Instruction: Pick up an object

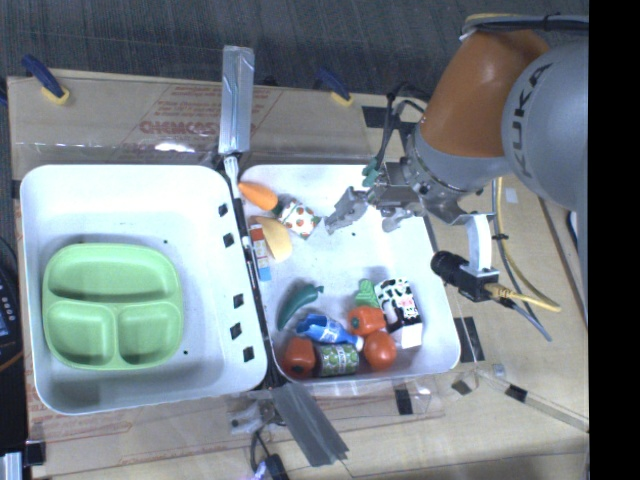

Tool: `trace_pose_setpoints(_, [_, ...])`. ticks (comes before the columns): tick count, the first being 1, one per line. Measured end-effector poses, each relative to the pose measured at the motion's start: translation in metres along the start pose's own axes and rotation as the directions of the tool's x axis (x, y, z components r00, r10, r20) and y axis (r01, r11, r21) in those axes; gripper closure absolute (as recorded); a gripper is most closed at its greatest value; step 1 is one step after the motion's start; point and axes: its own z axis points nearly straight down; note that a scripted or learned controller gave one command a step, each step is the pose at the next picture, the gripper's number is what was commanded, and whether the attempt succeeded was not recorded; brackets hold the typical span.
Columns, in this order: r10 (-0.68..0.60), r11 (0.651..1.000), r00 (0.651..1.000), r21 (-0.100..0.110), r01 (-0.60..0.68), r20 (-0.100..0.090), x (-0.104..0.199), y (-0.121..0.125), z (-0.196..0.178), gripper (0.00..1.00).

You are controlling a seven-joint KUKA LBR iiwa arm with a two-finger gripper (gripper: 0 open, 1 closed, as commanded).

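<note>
Gripper (368, 213) over right bin (440, 353), fingers apart, holding nothing; carrot (258, 195) and dice (298, 218) just left; green tray (112, 306) in left bin (40, 193).

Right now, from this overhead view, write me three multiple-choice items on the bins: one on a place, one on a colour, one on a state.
1. Where does the green tray lie?
A. In the left bin
B. In the right bin
C. On the bench outside both bins

2. What colour is the band above the arm's wrist?
A. Blue
B. Orange
C. Yellow

3. How does the gripper stand to the toys?
A. It holds the carrot
B. It holds the cow-patterned carton
C. It hangs over the right bin with nothing seen between its jaws

Key:
1 A, the tray sits inside the left bin.
2 B, the band shows orange against the grey arm.
3 C, the carrot and the cow-patterned carton lie in the right bin, apart from the gripper.
</note>
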Motion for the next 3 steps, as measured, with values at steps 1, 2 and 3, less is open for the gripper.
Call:
trace_pose_setpoints(1, [-0.344,0.939,0.939,-0.001,0.344,-0.001,-0.014,-0.059,0.100,0.00])
trace_pose_setpoints(2, [-0.261,0.965,0.965,-0.010,0.261,0.002,-0.045,-0.053,0.175,0.00])
trace_pose_setpoints(3, [-0.233,0.972,0.972,-0.004,0.233,0.001,-0.005,-0.018,0.126,0.00])
